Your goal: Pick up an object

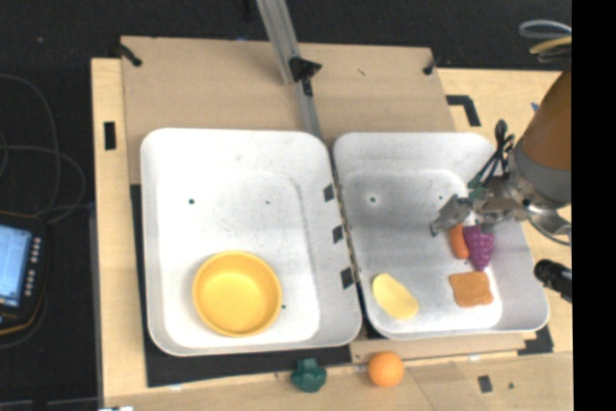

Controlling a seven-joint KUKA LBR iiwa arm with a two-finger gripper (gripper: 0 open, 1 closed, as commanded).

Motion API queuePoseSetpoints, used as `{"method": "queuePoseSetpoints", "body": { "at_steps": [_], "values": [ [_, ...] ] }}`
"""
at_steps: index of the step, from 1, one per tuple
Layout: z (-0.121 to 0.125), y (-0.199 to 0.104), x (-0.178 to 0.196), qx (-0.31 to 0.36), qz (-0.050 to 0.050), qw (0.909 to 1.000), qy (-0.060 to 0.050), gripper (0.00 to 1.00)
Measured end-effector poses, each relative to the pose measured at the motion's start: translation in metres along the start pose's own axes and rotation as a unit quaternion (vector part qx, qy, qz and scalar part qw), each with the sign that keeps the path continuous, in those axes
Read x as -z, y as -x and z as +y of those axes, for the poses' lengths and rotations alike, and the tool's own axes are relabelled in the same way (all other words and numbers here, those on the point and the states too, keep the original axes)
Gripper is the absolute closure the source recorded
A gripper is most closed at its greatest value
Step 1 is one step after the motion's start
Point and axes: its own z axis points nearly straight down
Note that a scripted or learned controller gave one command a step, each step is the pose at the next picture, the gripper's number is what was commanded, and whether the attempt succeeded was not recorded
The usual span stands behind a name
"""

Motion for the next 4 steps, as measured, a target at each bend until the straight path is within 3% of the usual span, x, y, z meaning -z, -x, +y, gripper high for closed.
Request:
{"method": "queuePoseSetpoints", "body": {
  "at_steps": [1,3,4],
  "values": [
    [0.000,0.000,0.000,-0.001,0.000,1.0000,0.000,0.00],
    [-0.003,0.011,-0.109,-0.002,-0.001,1.0000,0.000,0.00],
    [-0.002,0.012,-0.096,-0.004,-0.001,1.0000,0.003,1.00]
  ]
}}
